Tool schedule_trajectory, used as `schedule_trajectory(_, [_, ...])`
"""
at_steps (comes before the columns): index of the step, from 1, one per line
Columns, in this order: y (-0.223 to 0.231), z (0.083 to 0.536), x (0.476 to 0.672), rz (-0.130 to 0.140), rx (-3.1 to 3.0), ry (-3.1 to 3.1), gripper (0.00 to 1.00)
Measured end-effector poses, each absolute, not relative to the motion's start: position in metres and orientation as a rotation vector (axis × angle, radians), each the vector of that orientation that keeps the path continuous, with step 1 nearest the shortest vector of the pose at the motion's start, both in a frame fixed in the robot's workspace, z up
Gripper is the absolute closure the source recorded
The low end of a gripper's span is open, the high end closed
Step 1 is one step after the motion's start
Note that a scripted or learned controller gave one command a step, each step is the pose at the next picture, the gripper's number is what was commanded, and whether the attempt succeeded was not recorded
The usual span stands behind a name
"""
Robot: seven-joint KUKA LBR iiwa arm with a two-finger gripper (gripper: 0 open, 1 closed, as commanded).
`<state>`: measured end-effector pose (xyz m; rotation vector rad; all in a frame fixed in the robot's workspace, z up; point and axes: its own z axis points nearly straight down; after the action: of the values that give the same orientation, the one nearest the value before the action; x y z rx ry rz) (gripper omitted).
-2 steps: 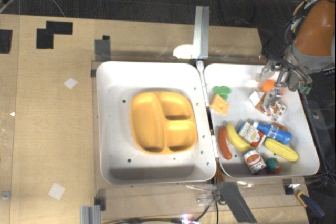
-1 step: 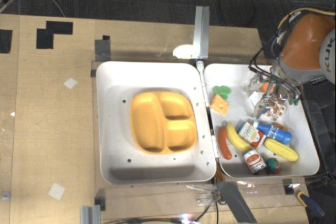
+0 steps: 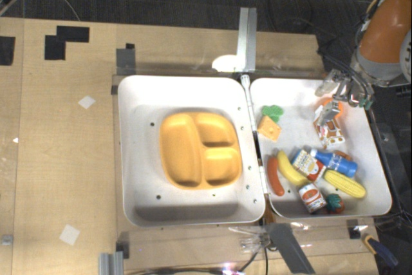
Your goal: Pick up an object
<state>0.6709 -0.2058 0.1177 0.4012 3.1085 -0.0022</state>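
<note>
My gripper (image 3: pixel 339 92) hangs over the far right corner of the right bin (image 3: pixel 302 94), below the arm's orange band (image 3: pixel 385 32). Directly under it lies a small white and orange carton (image 3: pixel 329 127); whether the gripper touches it is unclear. Other toy foods lie in this bin: a green piece (image 3: pixel 272 112), a cheese wedge (image 3: pixel 269 130), a red sausage (image 3: pixel 275 177), a banana (image 3: pixel 290 168), a blue bottle (image 3: pixel 338 164), a corn cob (image 3: pixel 345 184) and a small can (image 3: pixel 312 198).
The left bin (image 3: pixel 138 138) holds a yellow divided tray (image 3: pixel 199 148). A metal post (image 3: pixel 247 38) stands behind the ridge between the bins. Wooden bench surface (image 3: pixel 58 138) spreads to the left.
</note>
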Motion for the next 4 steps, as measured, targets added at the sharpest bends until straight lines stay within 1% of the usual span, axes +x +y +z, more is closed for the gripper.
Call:
schedule_trajectory(1, [-0.205,0.14,0.653,0.001,0.92,2.991,0.0])
schedule_trajectory(2, [-0.204,0.11,0.641,0.002,1.012,2.965,0.0])
schedule_trajectory(3, [-0.205,0.116,0.645,0.004,1.589,2.7,0.0])
schedule_trajectory(4, [-0.185,0.089,0.563,0.004,1.461,2.77,0.0])
